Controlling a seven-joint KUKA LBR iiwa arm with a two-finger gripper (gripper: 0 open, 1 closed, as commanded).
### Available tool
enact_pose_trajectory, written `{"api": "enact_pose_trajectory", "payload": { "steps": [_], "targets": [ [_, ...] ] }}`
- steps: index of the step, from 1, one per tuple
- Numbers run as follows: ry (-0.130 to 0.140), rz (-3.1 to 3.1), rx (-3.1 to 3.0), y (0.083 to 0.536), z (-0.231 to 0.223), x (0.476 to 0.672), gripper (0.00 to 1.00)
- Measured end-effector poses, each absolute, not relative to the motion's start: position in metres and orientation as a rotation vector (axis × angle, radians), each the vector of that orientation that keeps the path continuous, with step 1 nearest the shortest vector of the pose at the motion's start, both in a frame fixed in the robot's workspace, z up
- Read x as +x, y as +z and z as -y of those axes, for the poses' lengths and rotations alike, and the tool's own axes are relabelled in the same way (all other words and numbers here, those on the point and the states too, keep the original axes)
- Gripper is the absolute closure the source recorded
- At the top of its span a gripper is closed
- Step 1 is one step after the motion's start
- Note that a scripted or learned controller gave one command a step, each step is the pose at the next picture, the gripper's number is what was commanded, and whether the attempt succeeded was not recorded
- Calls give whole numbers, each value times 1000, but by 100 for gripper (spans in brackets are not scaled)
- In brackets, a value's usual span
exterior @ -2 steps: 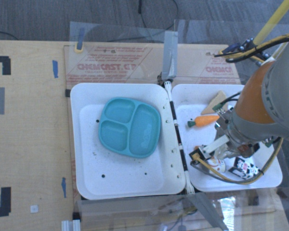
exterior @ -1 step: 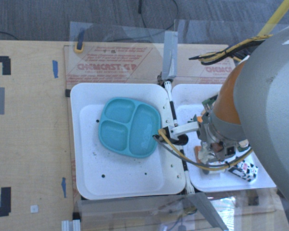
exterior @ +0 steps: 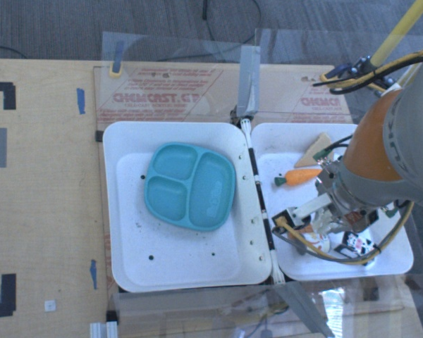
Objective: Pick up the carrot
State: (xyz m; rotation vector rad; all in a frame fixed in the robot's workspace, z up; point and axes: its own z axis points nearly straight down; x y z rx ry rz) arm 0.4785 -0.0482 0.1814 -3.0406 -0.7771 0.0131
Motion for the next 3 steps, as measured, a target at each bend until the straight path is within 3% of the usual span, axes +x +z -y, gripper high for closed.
{"api": "enact_pose_trajectory", "payload": {
  "steps": [1,2,3],
  "targets": [
    [10,513,-3099,182,-7,479,100],
    [11,310,-3126,181,75,479,100],
    [12,319,-3124,182,34,479,100]
  ]
}}
